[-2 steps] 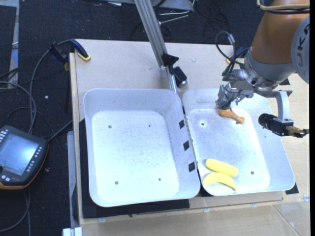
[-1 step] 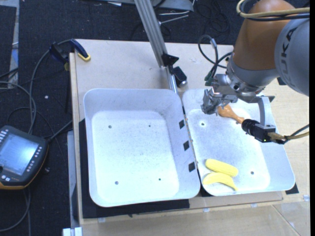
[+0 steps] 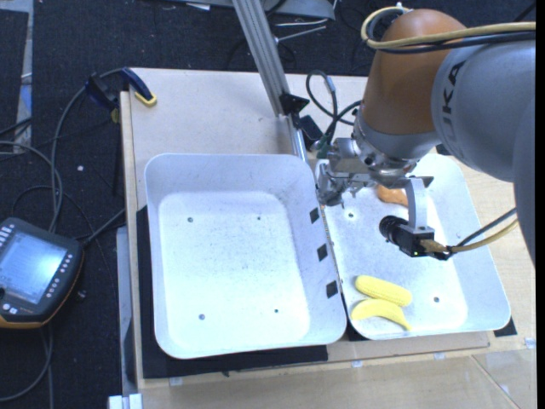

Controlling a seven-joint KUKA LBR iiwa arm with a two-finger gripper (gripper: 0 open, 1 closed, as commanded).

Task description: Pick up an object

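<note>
You see two yellow bananas [image 3: 383, 301] lying side by side at about 6 o'clock in the right bin [image 3: 477, 301]. An orange thing [image 3: 392, 196] peeks out at 12 o'clock – the arm [image 3: 443, 83] partly hides it. The gripper [image 3: 334, 186] hangs at 10 o'clock, by the bin's left wall, apart from the bananas – you cannot tell how wide it is. The left bin [image 3: 170, 173] sits beside it.

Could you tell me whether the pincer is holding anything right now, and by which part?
It cannot be told: the pincer is hidden under the wrist.
</note>
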